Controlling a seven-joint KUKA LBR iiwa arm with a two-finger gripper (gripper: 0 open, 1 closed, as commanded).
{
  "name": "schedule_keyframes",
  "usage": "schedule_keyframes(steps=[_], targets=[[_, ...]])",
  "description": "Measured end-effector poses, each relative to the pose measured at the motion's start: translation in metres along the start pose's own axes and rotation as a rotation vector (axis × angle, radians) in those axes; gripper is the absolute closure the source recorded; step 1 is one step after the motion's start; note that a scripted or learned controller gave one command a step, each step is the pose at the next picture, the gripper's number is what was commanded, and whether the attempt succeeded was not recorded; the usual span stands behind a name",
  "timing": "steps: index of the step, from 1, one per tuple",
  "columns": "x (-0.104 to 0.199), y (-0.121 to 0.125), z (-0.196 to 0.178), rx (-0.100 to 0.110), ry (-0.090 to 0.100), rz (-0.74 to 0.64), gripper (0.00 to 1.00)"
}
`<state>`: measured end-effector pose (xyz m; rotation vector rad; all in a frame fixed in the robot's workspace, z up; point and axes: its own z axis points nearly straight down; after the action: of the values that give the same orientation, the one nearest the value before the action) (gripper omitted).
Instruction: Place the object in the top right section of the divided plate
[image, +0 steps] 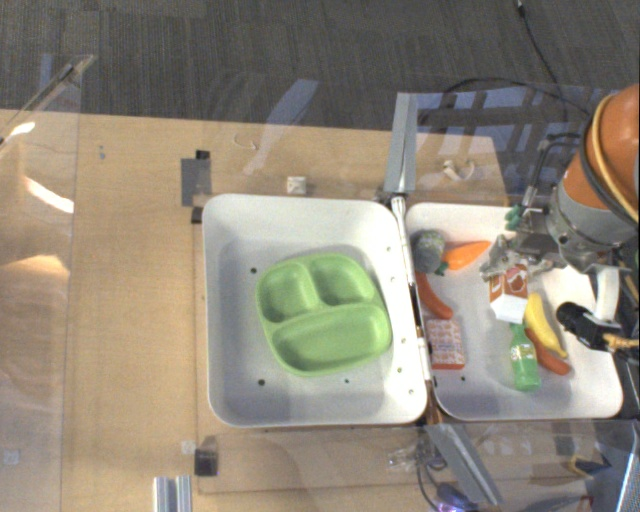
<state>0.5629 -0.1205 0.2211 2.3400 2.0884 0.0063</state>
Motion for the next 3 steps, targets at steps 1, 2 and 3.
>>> schedule_keyframes(steps=[1, 2, 3], targets=[[0.082, 0.025, 0.037, 0.004, 0.001, -0.047, 1.00], [0.141, 0.055, 0.036, 0.002, 0.001, -0.248, 1.00], [0.183, 0.033, 0.035, 0.000, 0.003, -0.577, 1.00]])
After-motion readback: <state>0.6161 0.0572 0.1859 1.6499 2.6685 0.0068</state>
